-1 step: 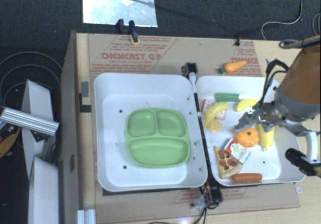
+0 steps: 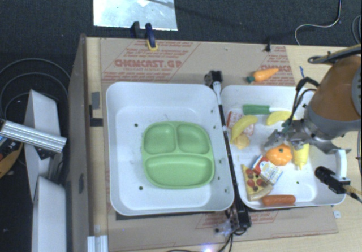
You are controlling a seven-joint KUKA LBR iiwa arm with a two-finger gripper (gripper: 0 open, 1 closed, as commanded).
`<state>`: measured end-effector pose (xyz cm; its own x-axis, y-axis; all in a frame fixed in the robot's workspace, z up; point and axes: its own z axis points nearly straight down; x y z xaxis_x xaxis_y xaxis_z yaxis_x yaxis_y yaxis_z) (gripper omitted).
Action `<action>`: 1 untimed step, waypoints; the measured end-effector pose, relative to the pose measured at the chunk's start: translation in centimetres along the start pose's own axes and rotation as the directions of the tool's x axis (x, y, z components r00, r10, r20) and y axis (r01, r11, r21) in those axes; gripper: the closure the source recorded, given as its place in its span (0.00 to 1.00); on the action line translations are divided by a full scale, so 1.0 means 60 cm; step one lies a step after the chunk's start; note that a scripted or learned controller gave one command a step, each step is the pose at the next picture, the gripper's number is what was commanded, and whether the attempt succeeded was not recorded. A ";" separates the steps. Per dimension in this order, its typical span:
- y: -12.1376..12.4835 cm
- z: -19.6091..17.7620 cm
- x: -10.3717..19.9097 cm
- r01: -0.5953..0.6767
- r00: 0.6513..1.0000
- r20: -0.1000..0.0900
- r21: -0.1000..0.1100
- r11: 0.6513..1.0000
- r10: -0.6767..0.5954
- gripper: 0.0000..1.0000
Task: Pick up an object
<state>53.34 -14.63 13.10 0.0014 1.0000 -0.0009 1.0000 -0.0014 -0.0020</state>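
Nearest you, lower right, red plastic sausage [image 2: 278, 200]; above it, gripper [image 2: 281, 142] over round orange toy fruit [image 2: 279, 155] (light, slick): grip its widest part. Finger spread: cannot tell.

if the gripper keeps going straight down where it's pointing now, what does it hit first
Most likely the orange fruit in the right bin: the gripper sits just above it in this view. Depth is hard to judge from one slanted camera, so it could instead graze the yellow piece beside it.

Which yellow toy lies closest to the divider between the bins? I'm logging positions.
The banana at the right bin's left side; other yellow pieces sit further right, toward the arm.
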 end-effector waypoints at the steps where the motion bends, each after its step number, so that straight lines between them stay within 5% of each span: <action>1: 0.124 0.078 0.012 0.008 1.000 0.002 -0.010 1.000 -0.008 0.00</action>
<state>60.77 -13.90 8.41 -0.0067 1.0000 -0.0024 0.9999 0.0067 0.0075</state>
